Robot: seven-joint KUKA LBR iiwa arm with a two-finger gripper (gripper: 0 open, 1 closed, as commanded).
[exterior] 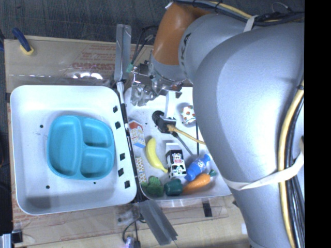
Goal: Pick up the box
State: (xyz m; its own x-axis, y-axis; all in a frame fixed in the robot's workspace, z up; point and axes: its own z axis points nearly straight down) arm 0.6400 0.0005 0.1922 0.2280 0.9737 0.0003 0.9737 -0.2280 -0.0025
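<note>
A small red-and-white box [136,134] lies against the left wall of the right bin [155,200]. A second carton with a black-and-white cow print [176,162] stands further right, beside a banana [154,154]. My gripper [141,93] hangs over the far left corner of the right bin, above and behind the red-and-white box, with a gap between them. Nothing shows in its grasp.
A blue bottle [198,167], a carrot [198,182] and two green vegetables [163,186] crowd the near end of the right bin. A patterned white cup [187,113] sits under the arm. The left bin [26,138] holds a blue divided plate [80,146].
</note>
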